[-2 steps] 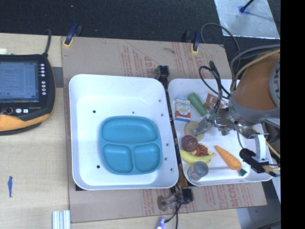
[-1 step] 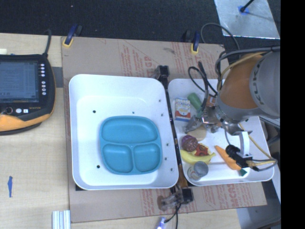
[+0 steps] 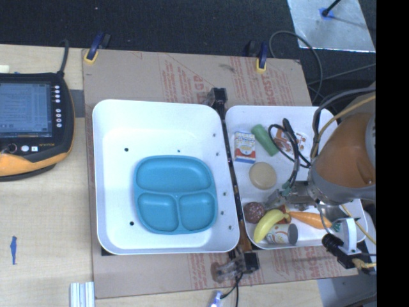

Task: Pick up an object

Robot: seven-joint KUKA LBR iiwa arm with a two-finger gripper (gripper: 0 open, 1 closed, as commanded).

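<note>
The things to pick from lie in the right bin (image 3: 238, 117). A yellow banana (image 3: 267, 224) lies near the front of it, and an orange carrot (image 3: 307, 219) lies just beside the banana on the right. A small dark round thing (image 3: 254, 210) sits by the banana's left end, and a little can (image 3: 281, 236) lies on its side right under the banana. Farther back there is a flat tan disc (image 3: 262, 175), a small box with a picture on it (image 3: 244, 146), a green stick-shaped thing (image 3: 264, 139) and a packet with red on it (image 3: 287, 142). The arm (image 3: 342, 155) comes in from the right and bends down over the right side of this bin. Its big orange part hides some of the bin. The gripper (image 3: 291, 196) is low, just above the banana and the carrot, but it is too dark and mixed up with wires to tell if it is open or closed. Nothing can be seen held in it. The left bin (image 3: 108, 171) holds a blue plate with three parts (image 3: 174, 194). Both bins sit on a brown cardboard sheet (image 3: 160, 75). A tablet with an orange edge (image 3: 29, 123) lies well apart on the left side of the bench.
</note>
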